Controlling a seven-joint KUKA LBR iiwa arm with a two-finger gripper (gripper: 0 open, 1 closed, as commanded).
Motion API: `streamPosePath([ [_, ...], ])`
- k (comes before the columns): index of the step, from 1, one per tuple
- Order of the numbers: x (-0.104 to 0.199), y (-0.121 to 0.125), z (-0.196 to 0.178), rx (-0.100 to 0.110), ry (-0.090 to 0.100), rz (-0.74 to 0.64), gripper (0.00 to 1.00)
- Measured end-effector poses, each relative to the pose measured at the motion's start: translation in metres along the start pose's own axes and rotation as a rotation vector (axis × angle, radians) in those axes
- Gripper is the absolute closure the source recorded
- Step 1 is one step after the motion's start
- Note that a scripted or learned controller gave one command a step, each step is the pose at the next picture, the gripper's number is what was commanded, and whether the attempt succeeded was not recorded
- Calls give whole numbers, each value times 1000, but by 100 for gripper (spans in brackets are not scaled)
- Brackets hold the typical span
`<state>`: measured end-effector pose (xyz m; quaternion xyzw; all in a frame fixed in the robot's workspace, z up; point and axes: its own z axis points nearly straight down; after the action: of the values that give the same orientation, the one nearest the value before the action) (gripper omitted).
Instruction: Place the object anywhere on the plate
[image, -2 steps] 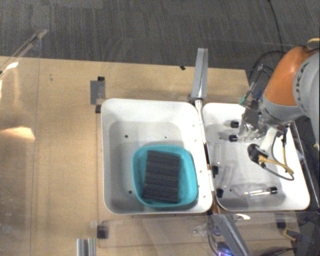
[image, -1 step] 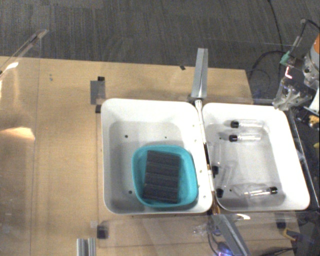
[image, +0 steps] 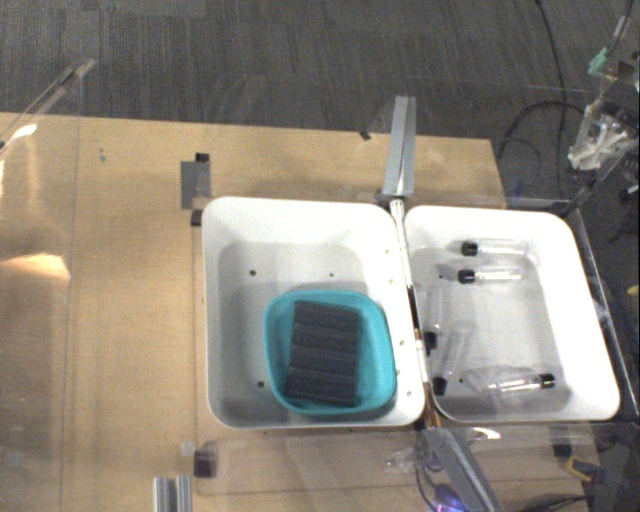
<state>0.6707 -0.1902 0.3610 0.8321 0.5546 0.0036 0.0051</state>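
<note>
Bins: two, white, shallow, side by side on the wooden bench (image: 110, 330).

Left bin (image: 230, 300) – one teal plate (image: 378, 345), sitting toward the near right of the bin floor. One dark ridged block (image: 324, 352) lies flat on the plate, roughly centred, its long side running away from the camera. I count about five ridges across it. The block is fully inside the plate's rim and touches nothing else.

Right bin (image: 575, 300) – clear tubes with black caps. Three I can count for certain: two near the far wall, one just behind the other (image: 490, 247) (image: 492, 273), and one along the near wall (image: 515, 381). Two more black spots sit close to the bin's left wall; I cannot tell if they are caps or fittings.

Gripper – I cannot tell its state from this view, nor whether it has hold of anything, so I fix places by the bins instead.

Other items: one grey metal bar (image: 400, 150) standing behind the seam between the bins, and dark cables (image: 530, 130) on the floor at the far right.
</note>
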Motion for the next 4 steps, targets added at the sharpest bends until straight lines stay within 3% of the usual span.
streamPosePath([
  [1, 11, -4, -77, -2, 1, -145, 100],
  [2, 79, -33, -76, 2, 2, -144, 100],
  [3, 120, -57, 147, 8, 3, -377, 100],
  [4, 150, -146, 174, 9, 4, -433, 100],
])
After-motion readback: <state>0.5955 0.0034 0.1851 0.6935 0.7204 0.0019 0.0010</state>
